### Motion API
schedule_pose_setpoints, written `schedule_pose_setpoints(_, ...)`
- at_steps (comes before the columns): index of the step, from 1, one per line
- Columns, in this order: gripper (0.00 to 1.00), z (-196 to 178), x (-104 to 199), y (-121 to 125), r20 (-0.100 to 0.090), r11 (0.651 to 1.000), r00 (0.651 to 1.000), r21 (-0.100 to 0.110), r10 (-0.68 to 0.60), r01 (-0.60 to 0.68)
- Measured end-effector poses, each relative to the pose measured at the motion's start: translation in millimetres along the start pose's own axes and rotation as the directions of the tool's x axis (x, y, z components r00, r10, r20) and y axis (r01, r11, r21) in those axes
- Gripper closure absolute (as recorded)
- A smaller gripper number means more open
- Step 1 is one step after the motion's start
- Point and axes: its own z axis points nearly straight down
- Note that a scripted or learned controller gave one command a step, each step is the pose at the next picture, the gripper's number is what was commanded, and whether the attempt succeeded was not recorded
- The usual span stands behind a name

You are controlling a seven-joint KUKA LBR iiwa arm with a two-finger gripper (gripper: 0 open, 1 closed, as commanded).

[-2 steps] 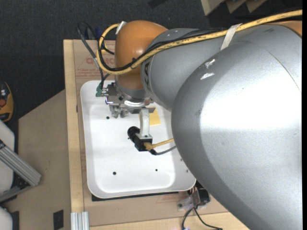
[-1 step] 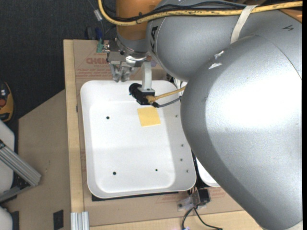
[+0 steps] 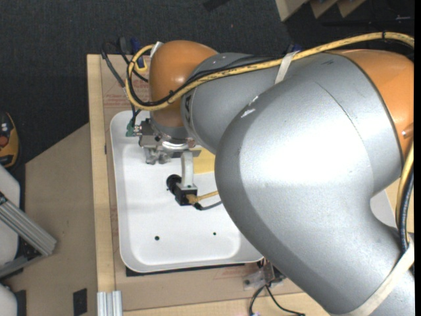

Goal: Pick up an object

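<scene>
My gripper (image 3: 156, 155) hangs low over the far part of the left white bin (image 3: 131, 209), close to its floor. The grey arm with its orange band (image 3: 172, 68) reaches in from the right and covers most of the view. A flat pale yellow thing (image 3: 205, 165) lies just right of the gripper, partly hidden by the arm. Nothing can be seen held in the gripper.
The bin's near floor is bare white with two small dark dots (image 3: 156, 237). The wooden bench edge (image 3: 99, 176) runs along the left. The arm hides the right bin.
</scene>
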Motion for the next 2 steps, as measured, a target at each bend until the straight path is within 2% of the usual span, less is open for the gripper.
schedule_pose_setpoints(1, 1.00, -5, 0, -82, 0.000, 1.000, 1.000, 0.003, 0.000, 0.000)
schedule_pose_setpoints(2, 1.00, -93, 0, -34, -0.003, 1.000, 1.000, -0.013, -0.002, 0.002)
